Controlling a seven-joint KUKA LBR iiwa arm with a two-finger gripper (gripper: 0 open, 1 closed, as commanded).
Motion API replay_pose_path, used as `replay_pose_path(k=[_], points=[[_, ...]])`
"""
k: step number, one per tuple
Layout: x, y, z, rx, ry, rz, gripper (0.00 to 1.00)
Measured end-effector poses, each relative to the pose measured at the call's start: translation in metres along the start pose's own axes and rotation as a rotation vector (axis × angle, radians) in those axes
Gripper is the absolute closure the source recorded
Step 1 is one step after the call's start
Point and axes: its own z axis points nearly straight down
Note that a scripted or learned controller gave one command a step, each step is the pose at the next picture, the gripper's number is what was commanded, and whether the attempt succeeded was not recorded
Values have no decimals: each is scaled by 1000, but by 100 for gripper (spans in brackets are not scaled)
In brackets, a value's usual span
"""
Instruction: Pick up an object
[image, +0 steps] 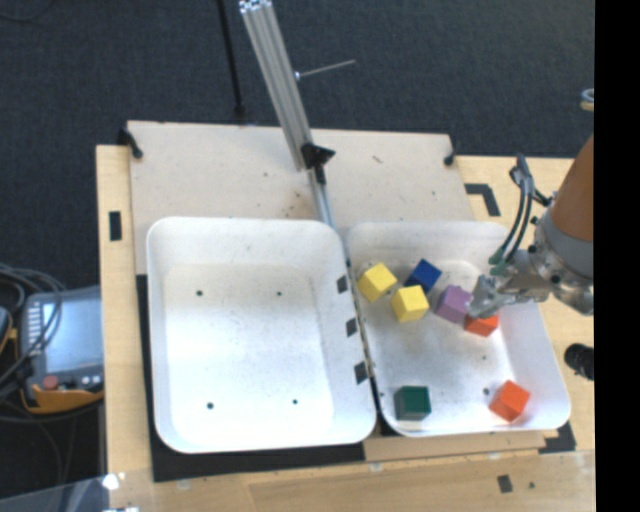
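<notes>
The right bin (530, 345) holds several small blocks. Two yellow blocks (377, 282) (410, 303) sit near its left wall, with a blue block (426, 274) just behind them. A purple block (455, 303) lies mid-bin, and an orange block (482, 324) lies right beside it. My gripper (484, 300) comes in from the right and sits low, directly over the orange block and touching the purple one's right side. A green block (412, 402) rests at the front left and another orange block (510, 400) at the front right.
The left bin (250, 335) stands beside the right one, separated by a narrow black-clipped divide. A slanted metal pole (285, 90) rises behind the bins. Cables and a control box (60, 345) lie off the bench at the left.
</notes>
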Motion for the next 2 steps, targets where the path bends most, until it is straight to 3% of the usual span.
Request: replay_pose_path(k=[2], points=[[99,14,27,4,0,1,100]])
